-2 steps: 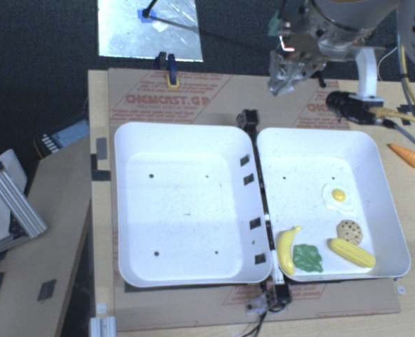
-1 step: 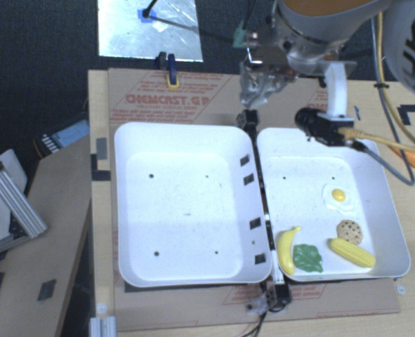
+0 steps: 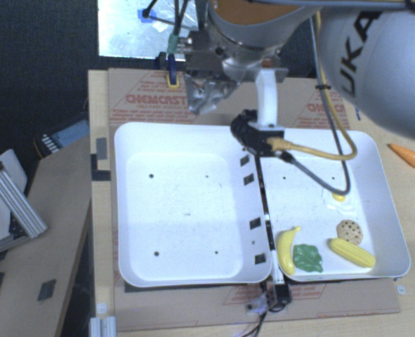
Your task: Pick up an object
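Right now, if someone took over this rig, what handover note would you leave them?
Gripper: raised above the far edge of the left bin, carrying nothing that can be seen; finger state unclear.
Objects: all in the near part of the right bin: banana, green piece touching it, corn cob, cookie, a small pale yellow item. An orange carrot lies outside the bin on the right.
Done: no pick evident.
Left: choose an object, descend, grasp, lift.

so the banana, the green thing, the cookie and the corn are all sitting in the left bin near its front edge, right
Not quite: they lie in the right bin, not the left. The camera view shows the banana, green piece, cookie and corn near its front edge.
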Robot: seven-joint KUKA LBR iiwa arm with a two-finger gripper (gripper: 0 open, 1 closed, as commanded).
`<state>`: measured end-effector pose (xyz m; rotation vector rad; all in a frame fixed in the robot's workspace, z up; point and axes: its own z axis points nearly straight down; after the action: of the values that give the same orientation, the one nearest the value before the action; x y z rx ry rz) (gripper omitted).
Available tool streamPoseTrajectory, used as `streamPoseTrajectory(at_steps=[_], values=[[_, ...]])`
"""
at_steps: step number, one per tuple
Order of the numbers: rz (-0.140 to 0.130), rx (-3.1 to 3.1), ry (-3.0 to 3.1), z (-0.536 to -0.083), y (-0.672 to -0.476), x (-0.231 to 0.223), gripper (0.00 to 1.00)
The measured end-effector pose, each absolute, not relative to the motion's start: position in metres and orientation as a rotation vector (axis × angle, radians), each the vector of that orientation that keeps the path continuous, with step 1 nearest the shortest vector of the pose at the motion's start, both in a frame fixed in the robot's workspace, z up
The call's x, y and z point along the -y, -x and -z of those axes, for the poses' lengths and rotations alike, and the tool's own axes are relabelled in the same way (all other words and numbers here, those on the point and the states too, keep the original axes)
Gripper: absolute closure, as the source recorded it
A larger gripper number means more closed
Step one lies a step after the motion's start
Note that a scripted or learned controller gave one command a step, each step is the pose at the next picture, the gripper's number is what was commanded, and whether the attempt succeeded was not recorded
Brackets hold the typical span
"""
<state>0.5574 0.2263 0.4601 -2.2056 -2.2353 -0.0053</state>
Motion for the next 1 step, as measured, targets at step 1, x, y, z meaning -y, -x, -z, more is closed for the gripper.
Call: streamPoseTrajectory(at_steps=[1], values=[[0.002, 2.223, 2.222, -0.3999, -0.6097, -0.2347, 1.00]])
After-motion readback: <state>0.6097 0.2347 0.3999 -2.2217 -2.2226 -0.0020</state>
